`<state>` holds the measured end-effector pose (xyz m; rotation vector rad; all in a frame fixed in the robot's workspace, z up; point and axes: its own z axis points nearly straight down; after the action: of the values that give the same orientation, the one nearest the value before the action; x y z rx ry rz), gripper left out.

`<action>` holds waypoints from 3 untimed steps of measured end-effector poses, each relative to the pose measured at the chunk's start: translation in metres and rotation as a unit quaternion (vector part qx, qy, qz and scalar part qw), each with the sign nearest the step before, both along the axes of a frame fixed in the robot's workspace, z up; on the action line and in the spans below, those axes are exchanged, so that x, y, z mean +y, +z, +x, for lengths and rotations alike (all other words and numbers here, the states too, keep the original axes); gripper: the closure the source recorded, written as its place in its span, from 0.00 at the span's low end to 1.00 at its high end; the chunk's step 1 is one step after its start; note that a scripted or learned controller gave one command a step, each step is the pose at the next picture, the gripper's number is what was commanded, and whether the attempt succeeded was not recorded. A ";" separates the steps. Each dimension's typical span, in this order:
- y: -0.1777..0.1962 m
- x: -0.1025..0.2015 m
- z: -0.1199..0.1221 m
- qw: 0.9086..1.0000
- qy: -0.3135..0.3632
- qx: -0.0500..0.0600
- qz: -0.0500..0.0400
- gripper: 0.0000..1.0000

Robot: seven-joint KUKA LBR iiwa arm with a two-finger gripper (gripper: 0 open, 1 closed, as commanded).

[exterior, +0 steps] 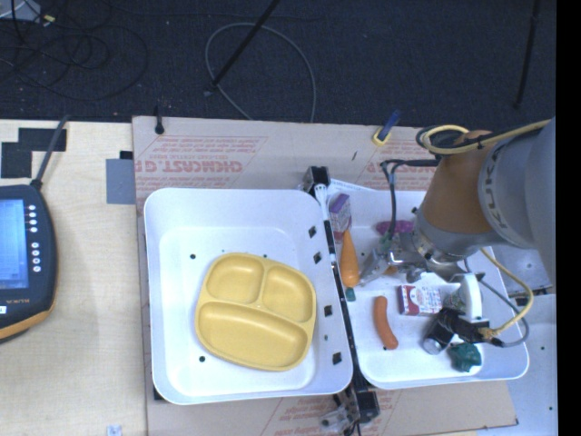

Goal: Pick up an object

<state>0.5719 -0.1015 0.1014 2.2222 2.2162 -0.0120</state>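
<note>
Sausage [385, 322] lies free in your right bin [508, 371]; gripper [392, 254] hangs above, its finger state indiscernible.

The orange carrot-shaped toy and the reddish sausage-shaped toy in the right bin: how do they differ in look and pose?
The orange carrot-shaped toy is brighter and tapers to a point; the reddish sausage-shaped toy is darker with rounded ends. The carrot lies against the right white bin's left wall, the sausage further in on the floor. The carrot lies almost straight up the view; the sausage is slightly slanted. Both are slim, elongated and lie flat.
</note>
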 end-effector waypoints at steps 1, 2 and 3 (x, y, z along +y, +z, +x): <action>-0.010 -0.007 -0.062 1.000 0.001 -0.008 0.002 0.00; -0.013 0.007 -0.083 1.000 -0.001 -0.003 0.004 0.00; -0.013 0.018 -0.081 1.000 0.001 -0.002 0.003 0.00</action>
<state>0.4911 -0.0835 0.0887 2.2218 2.2188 -0.0005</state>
